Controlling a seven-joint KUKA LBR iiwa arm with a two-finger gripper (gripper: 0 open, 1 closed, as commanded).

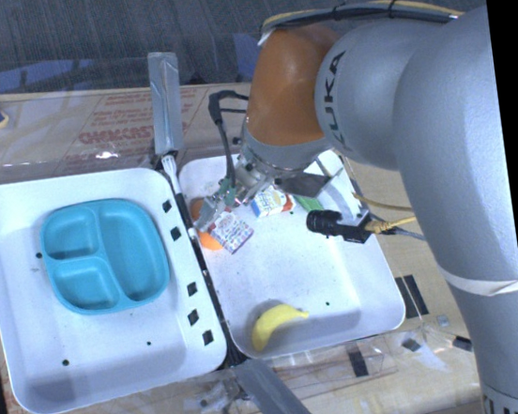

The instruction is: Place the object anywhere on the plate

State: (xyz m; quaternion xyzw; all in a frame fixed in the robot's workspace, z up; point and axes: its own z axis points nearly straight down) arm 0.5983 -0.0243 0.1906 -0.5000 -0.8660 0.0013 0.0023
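Right bin (366, 301), banana (276, 323), scattered packets (234, 231)

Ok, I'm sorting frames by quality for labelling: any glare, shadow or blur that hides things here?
Camera view: lighting is even and soft; mild glare on the clear film over the bench; the arm looms large and slightly soft, shading and covering part of the right bin; the blue plate and yellow object read sharp; small items near the gripper are cluttered, hard to identify.

Right bin's (375, 300) far corner behind the arm (383, 71)
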